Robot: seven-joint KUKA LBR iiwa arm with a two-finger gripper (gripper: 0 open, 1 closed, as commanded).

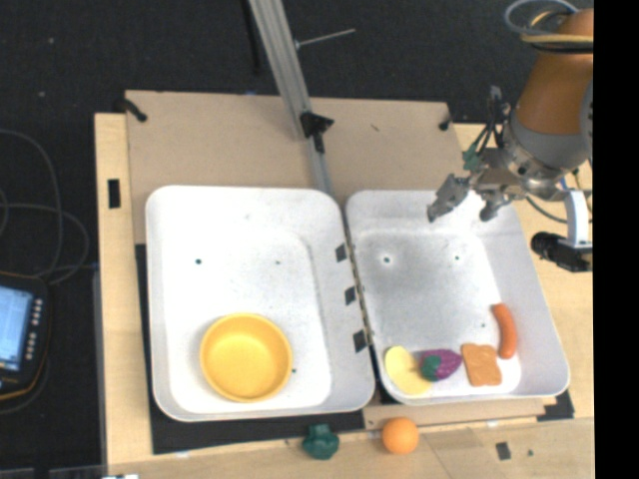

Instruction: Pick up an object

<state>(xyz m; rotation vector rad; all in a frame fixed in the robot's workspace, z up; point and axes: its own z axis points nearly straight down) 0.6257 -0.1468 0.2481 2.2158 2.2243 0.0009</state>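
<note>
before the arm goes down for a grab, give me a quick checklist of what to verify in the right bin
1. Gripper open: ok, its two fingers stand spread with a gap between them.
2. Gripper free of load: ok, nothing sits between the fingers.
3. Gripper over a target: not ok, it hangs over the far edge of the right bin, while the objects lie along the near edge.
4. Targets in the bin: ok, orange sausage, tan block, purple and green piece and yellow disc.
5. Room around each target: not ok for the purple piece, which touches the disc; the sausage lies more apart.
6. Orange ball and green piece: not ok, both lie on the bench outside the bins.
</note>
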